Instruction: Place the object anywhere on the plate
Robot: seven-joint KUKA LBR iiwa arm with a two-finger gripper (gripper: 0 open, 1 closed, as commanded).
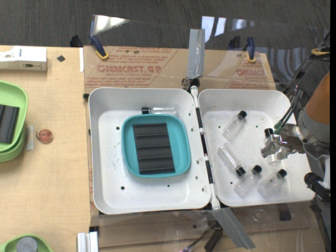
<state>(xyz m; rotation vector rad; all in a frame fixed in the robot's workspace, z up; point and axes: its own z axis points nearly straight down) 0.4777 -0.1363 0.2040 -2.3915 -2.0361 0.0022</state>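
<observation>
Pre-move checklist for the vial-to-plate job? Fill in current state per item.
1. Plate in the left bin, flat and uncovered from above: ok.
2. Ridged black insert lies on the plate, so the landing spot is partly taken: not ok.
3. Vials to pick in the right bin, for example one upper left and one lower middle: ok.
4. Gripper over the right bin among the vials: ok.
5. A vial between its fingers: cannot tell; clear plastic blurs there.
6. One vial already in the left bin, behind the plate, not on it: not ok.
</observation>
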